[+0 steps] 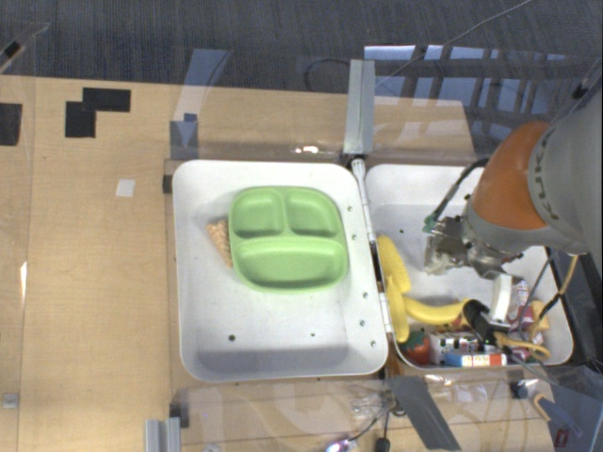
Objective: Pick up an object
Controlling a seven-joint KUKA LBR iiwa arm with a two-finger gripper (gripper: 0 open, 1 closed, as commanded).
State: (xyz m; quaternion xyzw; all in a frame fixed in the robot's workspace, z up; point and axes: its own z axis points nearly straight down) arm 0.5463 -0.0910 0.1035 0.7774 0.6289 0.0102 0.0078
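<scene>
yellow banana (412, 301) lies just beside claw (441, 252).

Bench (85, 281): light wood-grain surface, black block markings (94, 109) at upper left. Floor (236, 17): dark grey ribbed carpet along top of view. Metal upright post (358, 106) at rear, between bins. Clear panels around bench edges, glare visible. Thin cable (490, 17) crossing carpet, upper right. Lighting: even, overhead.
</scene>
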